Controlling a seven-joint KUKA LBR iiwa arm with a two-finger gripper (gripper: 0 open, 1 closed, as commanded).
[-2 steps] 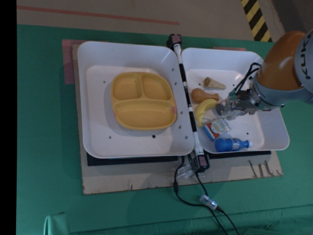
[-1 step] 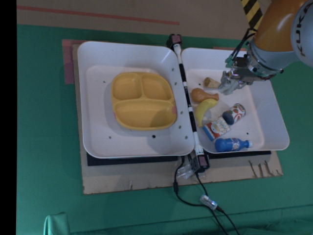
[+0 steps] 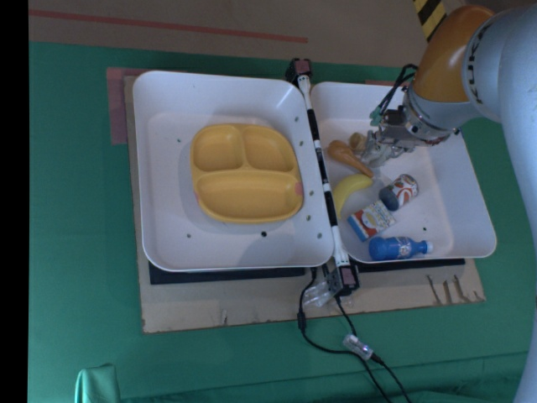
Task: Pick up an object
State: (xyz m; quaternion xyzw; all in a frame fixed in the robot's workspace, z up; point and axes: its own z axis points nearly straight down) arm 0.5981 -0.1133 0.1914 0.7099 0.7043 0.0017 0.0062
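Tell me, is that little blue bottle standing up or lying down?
Lying down. The blue bottle rests on its side on the right bin's floor, its white cap pointing right.

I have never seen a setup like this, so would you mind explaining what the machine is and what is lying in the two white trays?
This is one picture from a fixed camera above the bench, looking down at a slant. The grey arm with an orange band is a robot reaching in from the right; its gripper is low in the right bin. I cannot tell whether it holds anything. That bin contains a carrot, a banana, a small can, a little carton and a blue bottle. The left bin holds a yellow divided plate.
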